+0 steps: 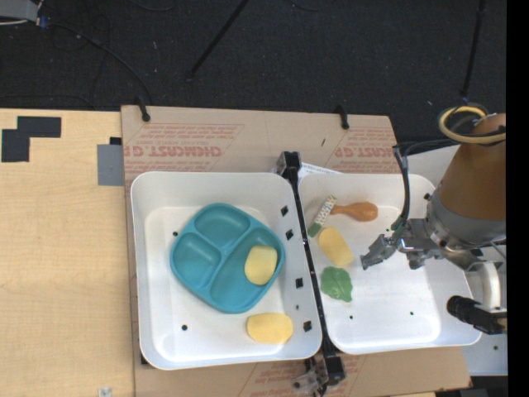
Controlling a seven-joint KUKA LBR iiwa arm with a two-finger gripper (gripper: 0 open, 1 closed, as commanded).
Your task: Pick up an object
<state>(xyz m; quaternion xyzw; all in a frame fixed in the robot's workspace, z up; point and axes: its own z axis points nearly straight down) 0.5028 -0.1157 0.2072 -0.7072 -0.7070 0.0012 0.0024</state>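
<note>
One yellow piece point(335, 246) beside end effector point(374, 253).

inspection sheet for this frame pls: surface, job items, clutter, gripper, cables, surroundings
Surface: two white bins, left bin and right bin, on cardboard.
Job's things: teal divided plate carrying a yellow piece, yellow lump beside it; in the right bin a brush, yellow item, green item.
Clutter: nothing seen.
Grippers: gripper low over the right bin, right of the yellow item; holds nothing.
Cables: black cable along the arm; more on the dark floor.
Surroundings: wooden bench, dark floor.
</note>
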